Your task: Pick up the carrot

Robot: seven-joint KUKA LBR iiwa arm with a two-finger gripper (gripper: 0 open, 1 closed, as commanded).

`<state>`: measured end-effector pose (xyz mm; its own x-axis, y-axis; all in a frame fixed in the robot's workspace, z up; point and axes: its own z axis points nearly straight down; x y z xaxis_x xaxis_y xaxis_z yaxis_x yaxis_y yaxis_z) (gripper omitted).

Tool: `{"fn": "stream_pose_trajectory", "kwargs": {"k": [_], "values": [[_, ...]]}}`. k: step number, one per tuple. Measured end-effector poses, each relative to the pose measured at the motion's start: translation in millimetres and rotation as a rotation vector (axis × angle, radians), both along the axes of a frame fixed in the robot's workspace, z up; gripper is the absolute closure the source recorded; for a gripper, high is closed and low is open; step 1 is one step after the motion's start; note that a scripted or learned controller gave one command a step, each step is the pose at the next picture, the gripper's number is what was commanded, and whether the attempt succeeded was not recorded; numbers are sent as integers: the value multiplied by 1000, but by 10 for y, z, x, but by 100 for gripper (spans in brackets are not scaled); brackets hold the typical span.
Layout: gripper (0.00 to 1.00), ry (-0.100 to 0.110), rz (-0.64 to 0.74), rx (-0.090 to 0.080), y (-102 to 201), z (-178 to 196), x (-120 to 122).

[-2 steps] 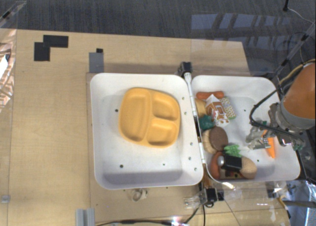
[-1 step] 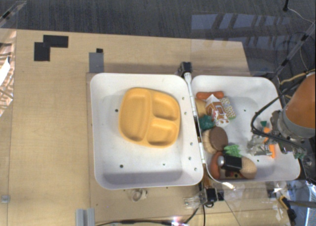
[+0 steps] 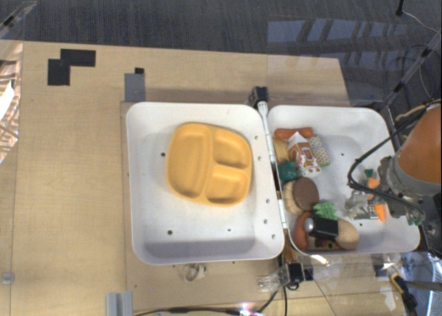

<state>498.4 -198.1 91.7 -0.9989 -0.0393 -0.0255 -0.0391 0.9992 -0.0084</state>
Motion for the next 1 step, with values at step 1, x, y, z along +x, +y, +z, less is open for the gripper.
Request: {"fn": "stream_pose_trajectory", "kwargs": {"k": [1], "values": [[0, 4, -111, 10, -32, -5, -17]]}}
